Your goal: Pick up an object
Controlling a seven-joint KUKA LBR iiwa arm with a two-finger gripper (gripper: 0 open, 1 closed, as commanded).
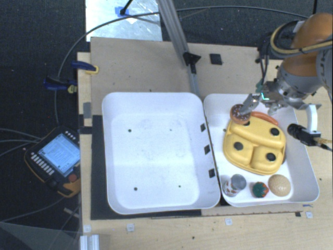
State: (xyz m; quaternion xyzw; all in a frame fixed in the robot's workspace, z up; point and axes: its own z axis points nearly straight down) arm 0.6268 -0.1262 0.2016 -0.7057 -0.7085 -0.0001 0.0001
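My gripper [248, 105] hangs over the far part of the right bin [307, 184], pointing down and to the left. Its tip is right beside a small round brown and pink object [240, 114], which sits at the far left corner of a big yellow moulded toy [255, 145] with black dots. Whether the tip touches the round object I cannot tell. An orange piece [266, 117] peeks out behind the yellow toy. Along the near wall lie a small grey ball [238, 182], a green and red ball [259, 189] and a beige egg [279, 184].
The left bin [151, 150] stands next to the right one, joined by black clips [207, 149]. A slanted metal pole [174, 25] ends at the bench behind the bins. A pendant [54, 158] and cables lie on the floor at the left.
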